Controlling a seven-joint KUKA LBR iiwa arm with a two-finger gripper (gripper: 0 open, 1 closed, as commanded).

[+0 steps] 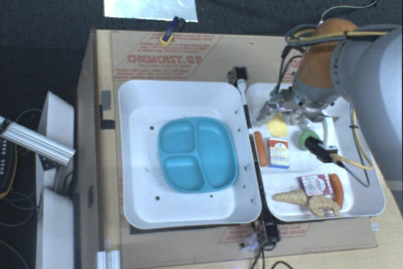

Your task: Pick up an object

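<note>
The tool (277,111) is low over the far part of the right bin (368,198), at the end of the grey arm (371,66) that reaches in from the right. Its metal fingers (263,113) point left toward the wall between the bins, but from this slant it cannot be told how wide they stand, and nothing is seen between them.

Just near the tool lies a small yellow piece (277,128), rounded and soft-looking, perhaps a toy lemon or cheese. This seems the most likely thing to be picked. Just beside it, on the near side, is a small carton (279,153) with red and white print, and at the left an orange sausage (260,148) lies along the bin wall. A green piece (306,137) is to the right, partly under a black part of the arm. Nearer are a red packet (315,185), a second sausage (337,189) and an ice cream cone (295,197).

The risk is crowding. The yellow piece touches or almost touches the carton, so a finger may land on the carton and push both away. Its round shape may also slip out when the fingers close.

The left bin (138,135) holds a blue tray (196,154) with compartments, well apart from the tool, on the counter (164,60).
</note>
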